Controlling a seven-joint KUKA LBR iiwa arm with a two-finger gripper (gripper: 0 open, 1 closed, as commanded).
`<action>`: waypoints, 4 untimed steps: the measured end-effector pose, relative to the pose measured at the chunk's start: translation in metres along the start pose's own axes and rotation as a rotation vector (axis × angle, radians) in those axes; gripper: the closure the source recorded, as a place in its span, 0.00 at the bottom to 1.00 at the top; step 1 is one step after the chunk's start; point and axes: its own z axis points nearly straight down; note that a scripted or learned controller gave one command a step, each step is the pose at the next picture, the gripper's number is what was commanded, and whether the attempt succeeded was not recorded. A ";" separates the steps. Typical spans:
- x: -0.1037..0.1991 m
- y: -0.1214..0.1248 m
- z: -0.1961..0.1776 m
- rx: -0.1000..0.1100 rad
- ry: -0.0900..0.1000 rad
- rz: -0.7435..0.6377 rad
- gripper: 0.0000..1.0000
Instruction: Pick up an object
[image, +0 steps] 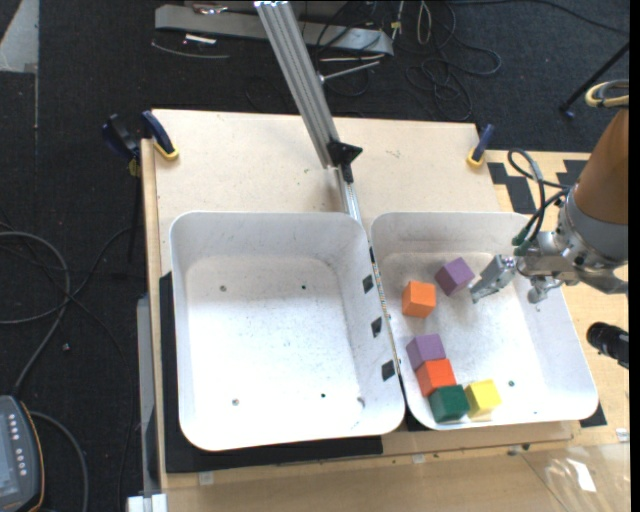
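In the right bin (560, 345) lie several small cubes. A purple cube (455, 274) and an orange cube (419, 298) sit near the bin's middle. Along the front left stand a second purple cube (426, 349), a second orange cube (435, 375), a green cube (449, 403) and a yellow cube (482, 396). My gripper (516, 279) hangs over the right half of this bin, just right of the upper purple cube, fingers spread apart with nothing between them.
The left bin (190, 300) stands beside the right one, sharing a raised middle wall. A slanted metal pole (305, 85) reaches in from the top to the bins' back edge. Clamps (160, 135) sit at the bench's back corners.
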 end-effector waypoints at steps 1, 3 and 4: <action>0.043 0.013 0.011 0.002 0.001 -0.006 0.00; 0.050 0.051 0.075 0.003 0.000 -0.003 0.00; 0.049 0.051 0.075 0.003 0.000 0.000 0.00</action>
